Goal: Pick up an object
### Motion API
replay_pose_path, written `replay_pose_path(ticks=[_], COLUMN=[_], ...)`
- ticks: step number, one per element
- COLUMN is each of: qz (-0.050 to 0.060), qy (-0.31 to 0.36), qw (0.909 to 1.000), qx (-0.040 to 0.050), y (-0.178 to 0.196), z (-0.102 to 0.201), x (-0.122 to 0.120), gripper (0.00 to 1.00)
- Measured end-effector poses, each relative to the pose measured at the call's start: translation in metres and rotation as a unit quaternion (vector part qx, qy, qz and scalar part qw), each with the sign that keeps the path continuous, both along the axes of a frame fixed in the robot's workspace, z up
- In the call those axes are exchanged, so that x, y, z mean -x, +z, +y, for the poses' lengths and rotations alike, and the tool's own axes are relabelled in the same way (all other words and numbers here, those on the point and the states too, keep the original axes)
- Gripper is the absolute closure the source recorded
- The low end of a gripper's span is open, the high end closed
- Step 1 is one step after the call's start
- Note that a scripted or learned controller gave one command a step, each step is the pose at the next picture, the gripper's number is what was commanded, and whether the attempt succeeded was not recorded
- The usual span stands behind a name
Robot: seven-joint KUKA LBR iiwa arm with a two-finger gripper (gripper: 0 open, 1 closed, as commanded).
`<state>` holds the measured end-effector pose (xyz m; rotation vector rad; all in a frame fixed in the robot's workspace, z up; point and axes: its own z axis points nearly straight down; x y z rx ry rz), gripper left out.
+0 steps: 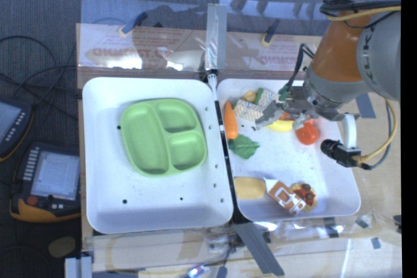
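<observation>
Nearest cam, front of the right bin [339, 202]: bread roll [249, 188] and pizza slice [293, 196]. Further back, green leaf [244, 146] and carrot [230, 120], its long axis running front-to-back along the bin's left wall. My claw [277, 112] sits mid-bin twd the back; can't tell its state. Yellow piece [283, 125] lies right under it, probably my target; tomato [307, 133] just right. Left bin [104, 198] holds the green tray [164, 137].
</observation>
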<state>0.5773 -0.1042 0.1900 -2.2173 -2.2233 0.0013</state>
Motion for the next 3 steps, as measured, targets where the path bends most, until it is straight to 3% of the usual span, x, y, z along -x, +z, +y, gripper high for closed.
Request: replay_pose_path(ticks=[1, 2, 3], qz=[-0.001, -0.001, -0.001], qy=[0.036, 0.036, -0.069], qw=[0.9993, 0.9993, 0.9976], qx=[-0.0002, -0.0001, 0.0016], y=[-0.097, -0.088, 0.037], z=[-0.054, -0.054, 0.012], x=[-0.056, -0.056, -0.079], gripper=[0.0, 1.0, 1.0])
